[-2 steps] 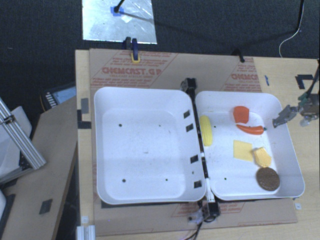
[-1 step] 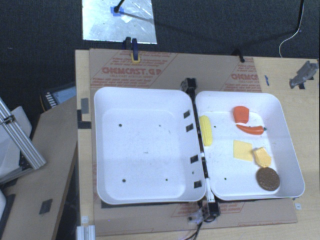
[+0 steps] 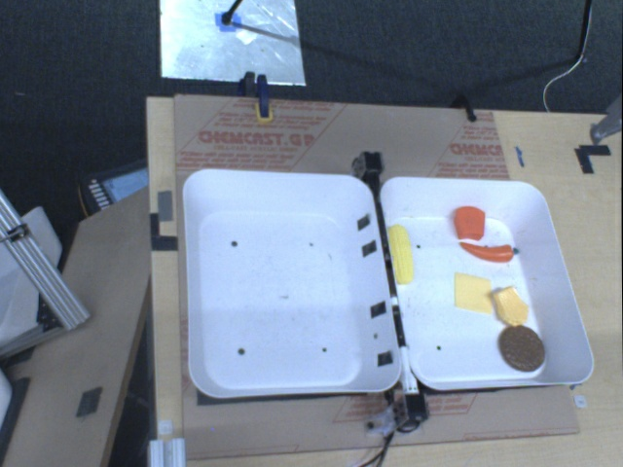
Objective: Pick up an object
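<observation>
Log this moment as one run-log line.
stage: before grasp | right bin: corn cob, orange block, red chili, cheese slice, yellow chunk, brown disc | none lifted

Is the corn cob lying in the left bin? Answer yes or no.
No, the corn cob lies in the right bin, along its left wall beside the divider.

Smooth white plastic bins (image 3: 282,188) on matt brown board (image 3: 321,129); crinkled foil sheet (image 3: 232,27).
</observation>
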You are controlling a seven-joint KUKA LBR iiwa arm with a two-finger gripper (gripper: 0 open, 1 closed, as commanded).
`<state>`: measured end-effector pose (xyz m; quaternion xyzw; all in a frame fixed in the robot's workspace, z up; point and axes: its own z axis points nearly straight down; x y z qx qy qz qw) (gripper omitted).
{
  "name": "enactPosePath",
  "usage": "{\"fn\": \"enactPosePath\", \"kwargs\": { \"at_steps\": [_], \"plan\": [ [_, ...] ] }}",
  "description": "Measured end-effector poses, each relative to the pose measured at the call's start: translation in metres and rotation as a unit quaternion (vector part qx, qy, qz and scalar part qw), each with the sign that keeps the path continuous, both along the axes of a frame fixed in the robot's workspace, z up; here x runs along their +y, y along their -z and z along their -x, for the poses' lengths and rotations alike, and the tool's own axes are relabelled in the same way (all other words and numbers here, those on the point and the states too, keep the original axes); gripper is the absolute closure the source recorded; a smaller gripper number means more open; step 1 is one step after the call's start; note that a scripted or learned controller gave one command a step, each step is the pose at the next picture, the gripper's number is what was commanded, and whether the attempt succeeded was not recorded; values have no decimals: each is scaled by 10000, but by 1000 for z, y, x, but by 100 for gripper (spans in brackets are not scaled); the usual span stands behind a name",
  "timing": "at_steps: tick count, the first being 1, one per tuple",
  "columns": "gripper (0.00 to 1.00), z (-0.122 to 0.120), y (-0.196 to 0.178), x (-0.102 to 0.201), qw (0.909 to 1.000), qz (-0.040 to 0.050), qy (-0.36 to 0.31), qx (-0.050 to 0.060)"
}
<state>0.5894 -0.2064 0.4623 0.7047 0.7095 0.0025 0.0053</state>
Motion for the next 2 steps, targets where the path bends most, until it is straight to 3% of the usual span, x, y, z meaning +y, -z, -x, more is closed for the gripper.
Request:
{"fn": "enactPosePath", "kwargs": {
  "at_steps": [1,2],
  "plan": [
    [0,10,-79,18,10000,-2,-4,-4],
    [100,9,-85,17,10000,0,-15,14]
  ]
}}
